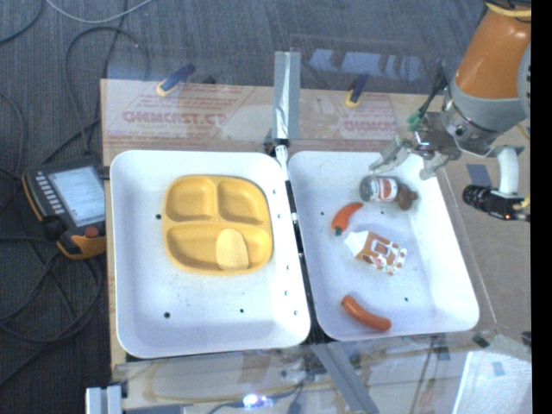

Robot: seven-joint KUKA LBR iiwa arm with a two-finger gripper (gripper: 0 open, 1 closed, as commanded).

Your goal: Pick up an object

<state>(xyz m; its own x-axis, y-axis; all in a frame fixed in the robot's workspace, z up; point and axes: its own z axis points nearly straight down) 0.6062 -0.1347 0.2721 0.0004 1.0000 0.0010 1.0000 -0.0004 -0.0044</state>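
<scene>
In the right bin point(448, 266) lie a small can on its side point(380, 188), a brown lump point(405, 198) next to it, an orange-red pepper shape point(346, 215), a white and orange waffle-patterned piece point(378, 250) and a red sausage point(365, 312). My gripper point(409, 154) hangs over the bin's far right corner, just above and behind the can. Its fingers point(387, 156) are spread open with nothing between them.
The left bin point(138, 257) holds a yellow divided tray point(218, 222) with a pale round piece point(229, 250) in its front compartment. A raised divider point(291, 222) separates the bins. A tablet-like pendant point(67, 197) sits left of the bench.
</scene>
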